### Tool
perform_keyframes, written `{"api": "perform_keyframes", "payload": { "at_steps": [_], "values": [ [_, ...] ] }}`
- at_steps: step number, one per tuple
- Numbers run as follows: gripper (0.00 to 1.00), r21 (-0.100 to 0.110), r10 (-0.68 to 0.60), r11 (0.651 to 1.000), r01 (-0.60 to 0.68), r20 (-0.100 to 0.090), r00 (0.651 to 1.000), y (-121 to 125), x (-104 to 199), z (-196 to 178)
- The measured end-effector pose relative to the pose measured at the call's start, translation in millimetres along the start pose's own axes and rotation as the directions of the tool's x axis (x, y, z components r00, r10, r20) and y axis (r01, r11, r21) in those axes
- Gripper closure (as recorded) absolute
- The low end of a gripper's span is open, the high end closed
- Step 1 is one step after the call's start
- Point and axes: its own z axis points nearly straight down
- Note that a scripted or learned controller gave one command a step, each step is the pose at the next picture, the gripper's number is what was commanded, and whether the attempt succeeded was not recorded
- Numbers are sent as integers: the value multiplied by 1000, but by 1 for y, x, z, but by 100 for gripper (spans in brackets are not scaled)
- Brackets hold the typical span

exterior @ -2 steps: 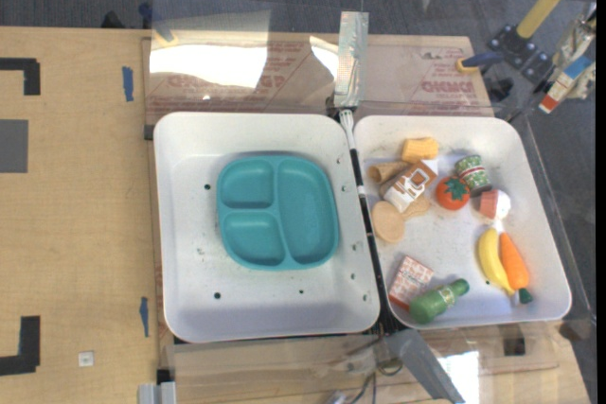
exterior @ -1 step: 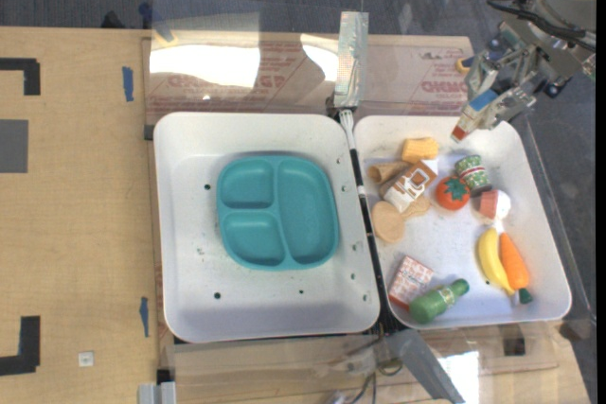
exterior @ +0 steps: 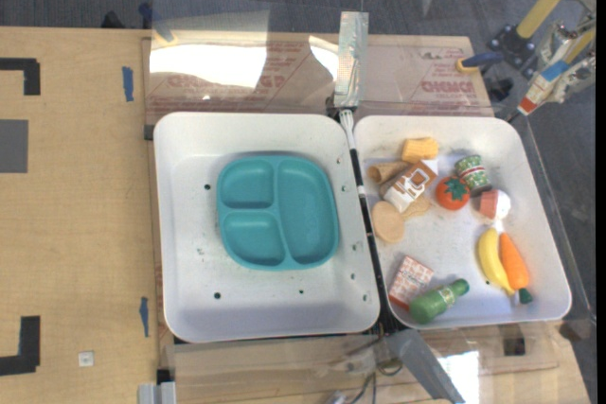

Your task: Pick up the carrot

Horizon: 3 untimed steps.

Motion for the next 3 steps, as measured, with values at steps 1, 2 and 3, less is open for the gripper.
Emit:
{"api": "perform_keyframes", "payload": {
  "at_steps": [1,2,3],
  "values": [
    [100,-17,77,997,-77,-14,997,50,-3,123],
    [100,7,46,999,-46,5,999,21,47,-40],
    [100,-18,117,993,-118,-15,993,71,15,109]
  ]
}}
